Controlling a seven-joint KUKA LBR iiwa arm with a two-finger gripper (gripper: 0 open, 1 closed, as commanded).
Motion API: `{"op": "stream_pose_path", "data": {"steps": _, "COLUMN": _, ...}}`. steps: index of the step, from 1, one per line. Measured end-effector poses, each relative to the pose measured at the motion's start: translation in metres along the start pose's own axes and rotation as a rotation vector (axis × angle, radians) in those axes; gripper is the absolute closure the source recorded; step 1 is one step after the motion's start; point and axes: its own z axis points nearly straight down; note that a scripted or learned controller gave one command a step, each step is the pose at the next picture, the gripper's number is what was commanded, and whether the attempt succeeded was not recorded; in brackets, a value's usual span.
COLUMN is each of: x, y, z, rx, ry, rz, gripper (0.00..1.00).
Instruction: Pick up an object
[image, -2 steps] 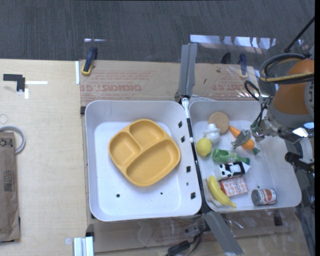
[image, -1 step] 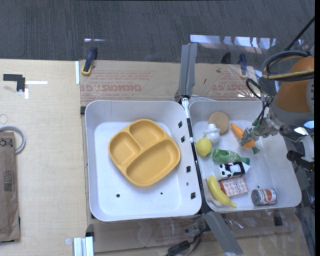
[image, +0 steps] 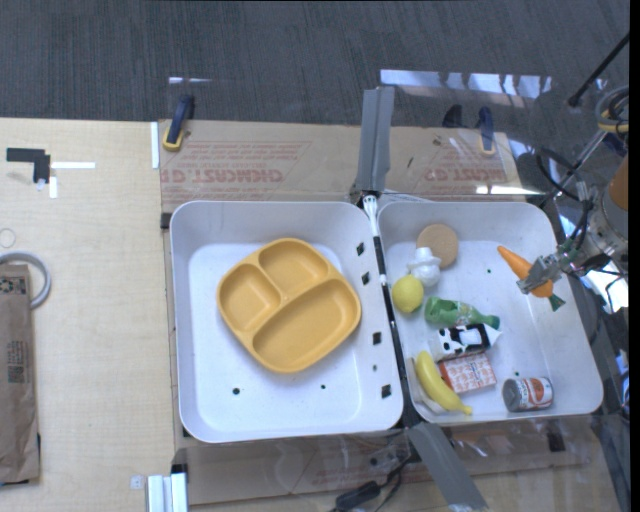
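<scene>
My gripper (image: 540, 274) hangs over the right side of the right bin (image: 580, 352), reaching in from the right. It sits directly across the middle of an orange carrot (image: 513, 260). The carrot's pointed end sticks out to the upper left, and its orange body and green top show just below the gripper. From this angle I cannot make out whether the carrot is held or only lies beneath the gripper.
The right bin also holds a tan round disc (image: 437, 243), a small white item (image: 425, 266), a lemon (image: 407, 293), a green packet (image: 458, 313), a black-and-white carton (image: 466, 340), a red box (image: 468, 374), a banana (image: 438, 384) and a can (image: 527, 393). A yellow divided plate (image: 290, 303) lies in the left bin (image: 200, 390).
</scene>
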Motion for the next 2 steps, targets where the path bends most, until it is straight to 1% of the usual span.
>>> {"op": "stream_pose_path", "data": {"steps": 1, "x": -0.006, "y": -0.038, "z": -0.044, "rx": 0.0, "ry": 0.0, "rz": -0.028, "gripper": 1.0}}
{"op": "stream_pose_path", "data": {"steps": 2, "x": 0.112, "y": -0.01, "z": -0.047, "rx": 0.002, "ry": 0.002, "rz": -0.066, "gripper": 1.0}}
